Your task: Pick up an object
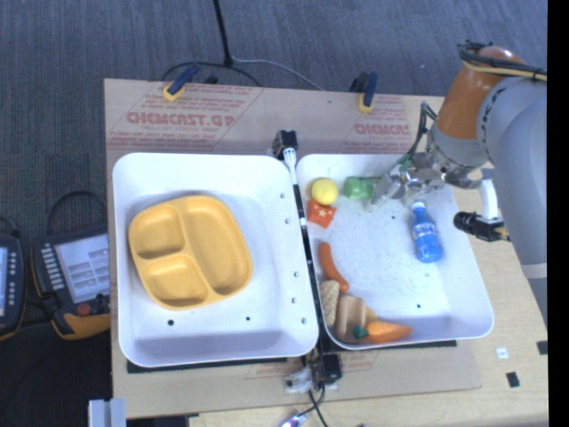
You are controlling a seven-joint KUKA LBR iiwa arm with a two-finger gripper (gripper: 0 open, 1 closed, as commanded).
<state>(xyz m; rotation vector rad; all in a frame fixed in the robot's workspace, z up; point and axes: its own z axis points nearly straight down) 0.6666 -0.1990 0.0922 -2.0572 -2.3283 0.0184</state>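
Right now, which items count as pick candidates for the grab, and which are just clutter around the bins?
Job items, all in the right white bin:
blue plastic bottle, yellow ball, green block, red piece, orange carrot, gripper.

Lying about:
yellow divided plate in left white bin, blue clamps, handheld pendant.

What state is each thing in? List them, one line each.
Yellow tray: right side up in the left bin, compartments bare.
Blue bottle: lying on its side in the right bin.
Carrot: lying flat by the near rim.
Yellow ball: resting near the divider.
Claw: low over the right bin, beside the green item.
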